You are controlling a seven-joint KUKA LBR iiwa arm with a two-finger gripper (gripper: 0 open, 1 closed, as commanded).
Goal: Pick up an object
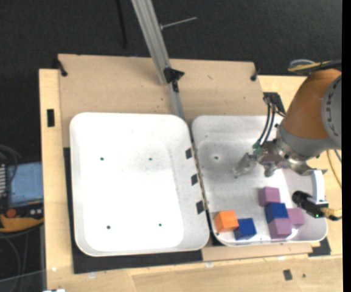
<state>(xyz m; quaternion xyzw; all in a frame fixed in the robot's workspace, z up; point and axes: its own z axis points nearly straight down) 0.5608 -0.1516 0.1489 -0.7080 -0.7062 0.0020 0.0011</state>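
Several small blocks lie along the front of the right bin [224, 132]: an orange one [226, 219] with a blue one [246, 228] beside it, then to their right a purple one [269, 195], a second blue one [276, 212] and two more purple ones [280, 227] [296, 216]. My gripper [255, 166] hangs over the bin's bare middle, just behind and left of the rearmost purple block. Its fingers [243, 166] are spread open with nothing between them.
The left bin [84, 132] sits next to the right one, with small clips along the shared edge. A slanted metal rail [154, 38] rises behind the bins. A pendant with cables [17, 190] lies off the bench's left side.
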